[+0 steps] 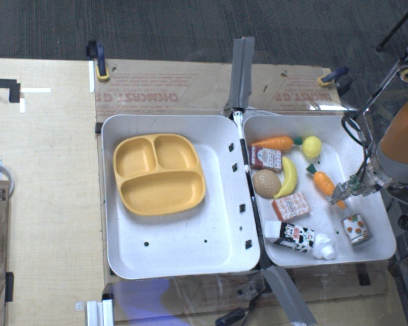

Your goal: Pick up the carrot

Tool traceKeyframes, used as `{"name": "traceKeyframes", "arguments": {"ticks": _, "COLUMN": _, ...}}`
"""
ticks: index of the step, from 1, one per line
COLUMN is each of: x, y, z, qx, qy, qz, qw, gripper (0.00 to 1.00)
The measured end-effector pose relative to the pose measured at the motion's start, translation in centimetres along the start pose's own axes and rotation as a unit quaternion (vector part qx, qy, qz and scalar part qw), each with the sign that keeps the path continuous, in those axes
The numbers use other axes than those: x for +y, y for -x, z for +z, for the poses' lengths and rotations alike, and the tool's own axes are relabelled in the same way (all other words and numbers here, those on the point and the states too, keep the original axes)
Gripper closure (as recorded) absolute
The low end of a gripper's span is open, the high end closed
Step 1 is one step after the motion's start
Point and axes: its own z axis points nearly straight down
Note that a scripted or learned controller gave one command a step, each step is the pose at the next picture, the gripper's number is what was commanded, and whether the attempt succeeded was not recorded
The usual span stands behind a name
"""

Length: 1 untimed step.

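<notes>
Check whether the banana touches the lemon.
Apart. The camera view shows white bin floor between the banana and the lemon.

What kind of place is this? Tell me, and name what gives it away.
Likely a robotics lab test bench: two white bins side by side on cardboard held by clamps, toy groceries such as a carrot and banana, and a robot arm's end effector reaching in.

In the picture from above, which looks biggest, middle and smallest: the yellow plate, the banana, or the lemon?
Largest to smallest, as they look in the camera view:
1. yellow plate, by far
2. banana
3. lemon
</notes>
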Motion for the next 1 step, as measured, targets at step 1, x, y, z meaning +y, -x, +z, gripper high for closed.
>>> {"name": "traceKeyframes", "arguments": {"ticks": 1, "x": 3.66, "y": -2.04, "z": -12.06, "qx": -0.001, "qy": -0.001, "qz": 0.084, "qw": 0.9965, "gripper": 1.00}}
